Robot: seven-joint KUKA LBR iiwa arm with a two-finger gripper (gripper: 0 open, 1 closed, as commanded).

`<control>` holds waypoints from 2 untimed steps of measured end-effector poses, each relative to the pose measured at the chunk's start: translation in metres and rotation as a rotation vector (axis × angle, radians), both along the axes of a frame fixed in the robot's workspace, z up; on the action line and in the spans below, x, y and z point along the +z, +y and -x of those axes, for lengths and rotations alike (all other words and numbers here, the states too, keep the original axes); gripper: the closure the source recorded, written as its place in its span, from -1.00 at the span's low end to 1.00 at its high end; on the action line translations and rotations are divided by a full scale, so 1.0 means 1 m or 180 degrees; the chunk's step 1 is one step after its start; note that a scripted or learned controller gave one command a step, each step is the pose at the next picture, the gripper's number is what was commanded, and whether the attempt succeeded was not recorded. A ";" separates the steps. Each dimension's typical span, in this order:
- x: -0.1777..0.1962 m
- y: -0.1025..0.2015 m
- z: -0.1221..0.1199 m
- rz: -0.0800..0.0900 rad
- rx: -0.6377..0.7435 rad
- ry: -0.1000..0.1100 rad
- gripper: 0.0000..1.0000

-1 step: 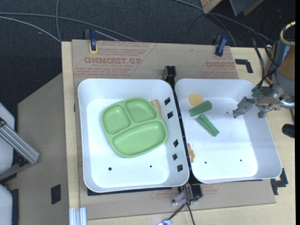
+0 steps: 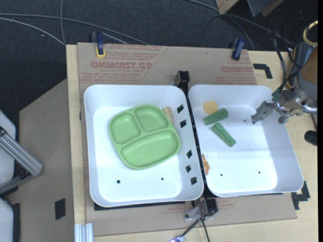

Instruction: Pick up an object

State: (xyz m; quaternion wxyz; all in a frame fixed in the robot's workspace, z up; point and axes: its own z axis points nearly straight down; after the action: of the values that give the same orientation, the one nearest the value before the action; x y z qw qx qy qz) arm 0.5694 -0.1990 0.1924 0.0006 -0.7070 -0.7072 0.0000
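Note:
In the right bin (image 2: 262, 178), near its far left corner, lie two green sticks. One green stick (image 2: 216, 116) points toward the back right, and the other green stick (image 2: 223, 134) runs toward the front right. A small yellow piece (image 2: 210, 107) sits just behind them. My gripper (image 2: 259, 114) hangs over the far right part of this bin, to the right of the sticks and apart from them. Nothing shows in it. A green divided plate (image 2: 145, 136) fills the middle of the left bin (image 2: 136, 188).
A small tan piece (image 2: 167, 114) pokes out behind the plate's far right edge. A small orange bit (image 2: 204, 163) lies against the divider between the bins. Clamps and cables sit at the bench's back edge. The arm (image 2: 305, 79) stands over the right bin's far right rim.

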 end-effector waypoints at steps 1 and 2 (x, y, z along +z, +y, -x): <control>-0.054 -0.003 -0.009 -0.0001 0.0002 0.0008 -1.00; -0.106 -0.003 -0.009 -0.0004 0.0001 0.0013 -1.00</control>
State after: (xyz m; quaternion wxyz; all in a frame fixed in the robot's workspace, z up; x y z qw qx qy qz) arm 0.5785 -0.2017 0.0865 0.0025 -0.7069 -0.7073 0.0009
